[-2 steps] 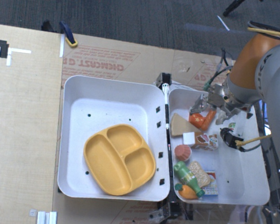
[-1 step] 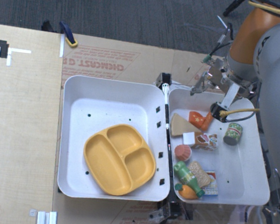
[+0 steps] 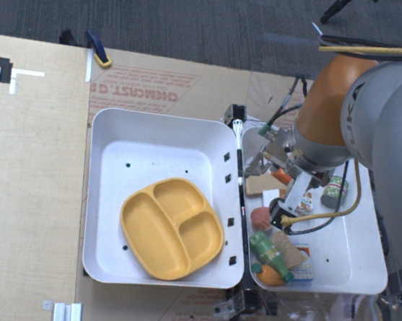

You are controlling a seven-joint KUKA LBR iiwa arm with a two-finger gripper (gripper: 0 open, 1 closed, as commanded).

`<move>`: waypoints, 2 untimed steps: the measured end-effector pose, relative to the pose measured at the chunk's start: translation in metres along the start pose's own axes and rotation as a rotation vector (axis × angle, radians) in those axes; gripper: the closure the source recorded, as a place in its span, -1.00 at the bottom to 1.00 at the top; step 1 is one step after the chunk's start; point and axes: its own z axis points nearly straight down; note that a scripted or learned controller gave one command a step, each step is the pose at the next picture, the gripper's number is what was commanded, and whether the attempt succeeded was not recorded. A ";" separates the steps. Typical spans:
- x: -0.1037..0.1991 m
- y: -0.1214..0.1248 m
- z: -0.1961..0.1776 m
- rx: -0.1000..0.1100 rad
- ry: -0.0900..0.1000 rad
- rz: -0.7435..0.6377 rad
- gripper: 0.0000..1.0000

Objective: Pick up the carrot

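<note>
A small orange-red piece that looks like the carrot [image 3: 281, 177] shows in the upper left part of the right bin [image 3: 347, 272]. It is mostly covered by the gripper [image 3: 272, 165], which hangs right over it at the end of the grey and orange arm. Whether the carrot sits between the fingers is hidden from this angle.
The right bin also holds a tan slab [image 3: 255, 185], a pink-red ball [image 3: 261, 217], a green bottle [image 3: 268, 251], a brown bread-like piece [image 3: 290, 252], a round orange item [image 3: 268, 275] and a green-white can [image 3: 333, 191]. The left bin [image 3: 111, 181] holds a yellow divided plate [image 3: 171, 226].
</note>
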 end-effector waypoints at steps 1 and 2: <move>0.012 -0.083 0.000 0.000 0.000 -0.014 -1.00; 0.034 -0.102 0.038 -0.030 -0.004 -0.066 -1.00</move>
